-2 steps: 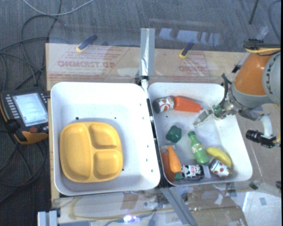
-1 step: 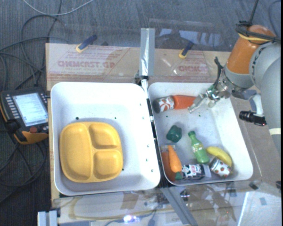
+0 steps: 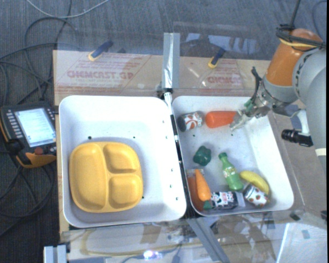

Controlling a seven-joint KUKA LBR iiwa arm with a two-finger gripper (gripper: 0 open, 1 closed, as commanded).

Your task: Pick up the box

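- The bench (image 3: 107, 73), topped with brown cardboard printed in faded red letters, carries two shallow white plastic bins side by side.
- The left white bin (image 3: 112, 108) sits square on the cardboard, touching its neighbour along the middle.
- The right white bin (image 3: 277, 158) lies just beside it, its far rim near a clear plastic sheet (image 3: 225, 43) at the bench's back.
- A strip of silver tape (image 3: 169, 62) runs up the cardboard from between the bins.
- Two small yellow-and-blue clamps, one at back left (image 3: 100, 50) and one at back right (image 3: 216, 58), rest on the far edge.
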